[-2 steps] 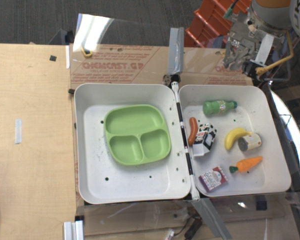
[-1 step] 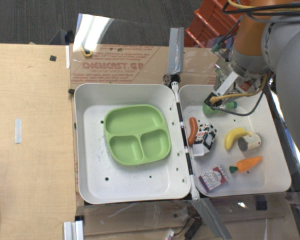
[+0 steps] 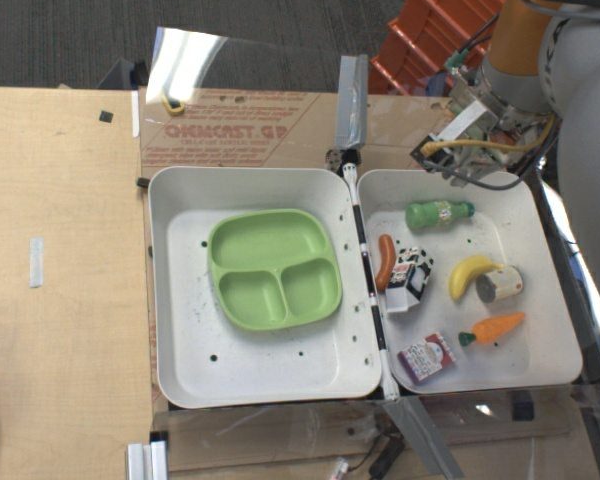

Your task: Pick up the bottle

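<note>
Bottle lies in the right bin, arm above its far edge

The left bin [image 3: 170, 298] holds a green divided plate [image 3: 275, 268], set slightly askew with three compartments. Across the divider, the right bin [image 3: 550, 363] carries the rest. Against its left wall lies a red sausage [image 3: 384, 260], and just beside that a small black-and-white carton [image 3: 410, 276]. Nearer the front sits a small purple packet [image 3: 427, 357]. The green bottle [image 3: 437, 214] lies on its side in the far part of this bin, cap pointing right, apart from the other items. Further right are a yellow banana [image 3: 470, 274] touching a grey cylinder [image 3: 501, 285], and below them an orange carrot [image 3: 497, 329]. The gripper [image 3: 458, 148] hangs over the bin's far rim, just beyond the bottle and not touching it; whether it is wide or narrow cannot be told under the cables and fittings
</note>
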Robot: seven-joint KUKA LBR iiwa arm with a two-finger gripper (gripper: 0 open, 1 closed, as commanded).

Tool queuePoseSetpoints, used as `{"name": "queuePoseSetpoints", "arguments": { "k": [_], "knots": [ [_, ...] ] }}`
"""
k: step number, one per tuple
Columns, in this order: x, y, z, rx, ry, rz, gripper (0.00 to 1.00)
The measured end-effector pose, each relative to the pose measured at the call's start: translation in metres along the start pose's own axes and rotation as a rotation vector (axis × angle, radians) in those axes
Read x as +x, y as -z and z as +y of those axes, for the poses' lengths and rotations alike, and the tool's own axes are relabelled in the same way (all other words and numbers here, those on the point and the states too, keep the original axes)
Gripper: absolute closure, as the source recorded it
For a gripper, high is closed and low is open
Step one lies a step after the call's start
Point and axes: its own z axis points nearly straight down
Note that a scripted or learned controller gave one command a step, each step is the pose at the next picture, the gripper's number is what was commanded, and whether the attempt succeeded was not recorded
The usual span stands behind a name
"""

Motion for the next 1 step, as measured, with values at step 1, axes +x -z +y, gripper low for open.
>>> {"name": "queuePoseSetpoints", "arguments": {
  "k": [1],
  "knots": [
    [-0.0179,-0.062,-0.0098,0.001,-0.141,-0.002,1.0]
  ]
}}
